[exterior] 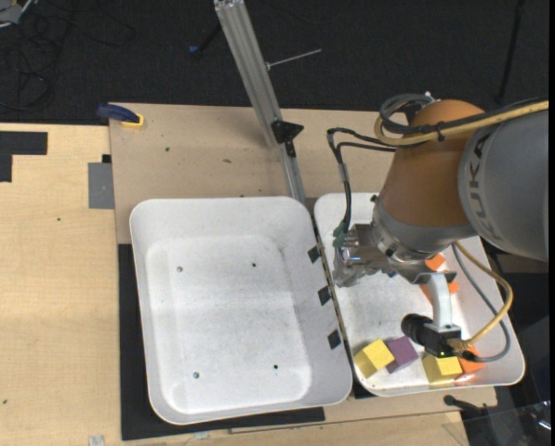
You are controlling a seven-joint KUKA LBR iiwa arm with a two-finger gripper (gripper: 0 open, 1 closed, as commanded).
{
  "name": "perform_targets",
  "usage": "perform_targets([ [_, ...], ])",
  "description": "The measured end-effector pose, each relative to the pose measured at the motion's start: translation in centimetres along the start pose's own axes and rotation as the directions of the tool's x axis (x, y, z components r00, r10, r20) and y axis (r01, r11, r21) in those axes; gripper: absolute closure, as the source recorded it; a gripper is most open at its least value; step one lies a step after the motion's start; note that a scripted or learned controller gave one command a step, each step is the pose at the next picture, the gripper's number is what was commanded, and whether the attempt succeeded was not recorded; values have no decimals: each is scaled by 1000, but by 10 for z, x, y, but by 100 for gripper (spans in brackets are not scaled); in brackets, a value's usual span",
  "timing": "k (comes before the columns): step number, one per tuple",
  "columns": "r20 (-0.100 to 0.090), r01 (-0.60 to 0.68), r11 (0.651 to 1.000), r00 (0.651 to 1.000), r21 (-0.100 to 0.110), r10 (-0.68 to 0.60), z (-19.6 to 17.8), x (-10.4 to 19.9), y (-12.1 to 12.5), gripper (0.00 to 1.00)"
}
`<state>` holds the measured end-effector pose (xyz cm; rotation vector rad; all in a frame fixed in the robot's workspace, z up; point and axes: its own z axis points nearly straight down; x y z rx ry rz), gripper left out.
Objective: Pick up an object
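My gripper [354, 260] is low in the right bin [389, 384], near its left wall and toward the back; the orange wrist band hides most of it. Near the bin's front lie a yellow block [374, 357] and a purple block [403, 350], touching each other. Another yellow block [441, 368] sits further right by the front rim, with an orange piece [472, 367] beside it. A small orange thing [434, 263] shows just under the wrist on the right.
The left bin [165, 226] lies beside the right one, separated by a rim with black clips [323, 295]. A slanted aluminium rail [256, 82] rises behind the bins. A blue and yellow tool [121, 114] rests at the bench's back left corner.
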<state>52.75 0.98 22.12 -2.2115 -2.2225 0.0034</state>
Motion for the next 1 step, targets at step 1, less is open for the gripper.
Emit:
perform_targets([
  [1, 1, -1, 1000, 1000, 0, 1, 7, 49, -14, 100],
])
